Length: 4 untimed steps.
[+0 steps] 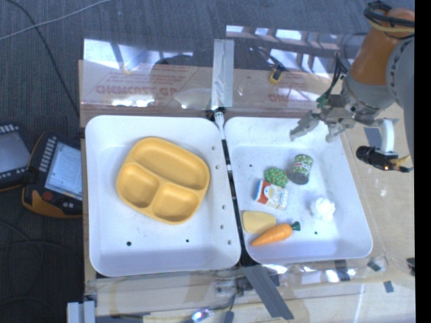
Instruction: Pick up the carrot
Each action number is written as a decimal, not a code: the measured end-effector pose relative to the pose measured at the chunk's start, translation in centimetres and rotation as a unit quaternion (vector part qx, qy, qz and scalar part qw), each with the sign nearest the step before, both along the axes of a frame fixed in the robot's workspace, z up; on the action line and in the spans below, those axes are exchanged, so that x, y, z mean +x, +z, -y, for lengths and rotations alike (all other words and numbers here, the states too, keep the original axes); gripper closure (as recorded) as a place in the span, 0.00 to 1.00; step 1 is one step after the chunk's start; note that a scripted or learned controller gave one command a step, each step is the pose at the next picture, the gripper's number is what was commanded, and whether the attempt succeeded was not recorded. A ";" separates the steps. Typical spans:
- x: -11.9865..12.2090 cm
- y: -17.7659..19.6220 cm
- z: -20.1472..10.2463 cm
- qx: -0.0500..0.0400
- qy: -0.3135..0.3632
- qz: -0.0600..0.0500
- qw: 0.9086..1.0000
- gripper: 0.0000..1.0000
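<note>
Well apart, carrot (273, 234) lies below the open gripper (315, 130).

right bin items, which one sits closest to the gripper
The green can, standing at the back of the cluster just below the gripper. The carrot lies farthest, at the bin's front edge.

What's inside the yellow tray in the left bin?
The yellow tray in the left bin has three compartments, and they hold nothing. The bin floor beneath the tray is covered, so that part can't be seen.
</note>
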<state>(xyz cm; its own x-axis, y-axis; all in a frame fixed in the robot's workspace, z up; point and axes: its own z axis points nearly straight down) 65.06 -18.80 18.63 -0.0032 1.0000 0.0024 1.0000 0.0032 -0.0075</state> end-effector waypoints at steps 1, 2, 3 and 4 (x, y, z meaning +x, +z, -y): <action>-2.3 -4.0 -6.1 -0.002 -0.026 -0.001 1.000 0.00; -10.8 -4.3 -6.6 -0.001 -0.120 -0.002 0.993 0.00; -6.3 2.0 1.6 -0.003 -0.157 0.000 0.988 0.00; -6.3 2.0 1.6 -0.003 -0.157 0.000 0.988 0.00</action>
